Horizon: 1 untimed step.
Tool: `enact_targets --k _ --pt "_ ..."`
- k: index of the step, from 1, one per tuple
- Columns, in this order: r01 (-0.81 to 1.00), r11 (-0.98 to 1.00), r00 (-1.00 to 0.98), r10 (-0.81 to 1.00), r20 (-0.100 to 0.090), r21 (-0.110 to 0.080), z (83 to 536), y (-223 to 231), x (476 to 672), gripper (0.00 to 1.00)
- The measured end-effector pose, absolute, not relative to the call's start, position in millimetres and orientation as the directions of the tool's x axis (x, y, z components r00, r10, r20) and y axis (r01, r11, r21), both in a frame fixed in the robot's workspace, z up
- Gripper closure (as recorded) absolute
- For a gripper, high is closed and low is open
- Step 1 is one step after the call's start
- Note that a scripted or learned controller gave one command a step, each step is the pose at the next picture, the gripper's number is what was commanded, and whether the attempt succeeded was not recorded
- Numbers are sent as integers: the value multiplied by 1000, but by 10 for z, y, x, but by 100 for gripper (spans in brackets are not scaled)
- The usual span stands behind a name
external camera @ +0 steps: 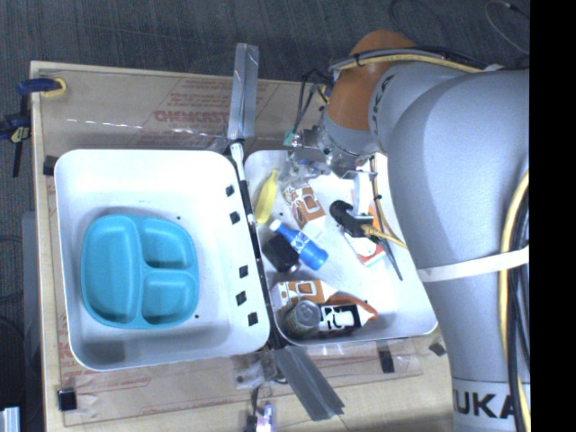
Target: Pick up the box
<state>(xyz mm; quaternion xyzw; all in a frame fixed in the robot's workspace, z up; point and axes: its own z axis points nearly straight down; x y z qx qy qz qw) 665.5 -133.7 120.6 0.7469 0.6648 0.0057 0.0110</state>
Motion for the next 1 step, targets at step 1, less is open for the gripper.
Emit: enact_targets --k 1 --pt "993 -115 115 993 -6 25 1210 -1332 6658 0"
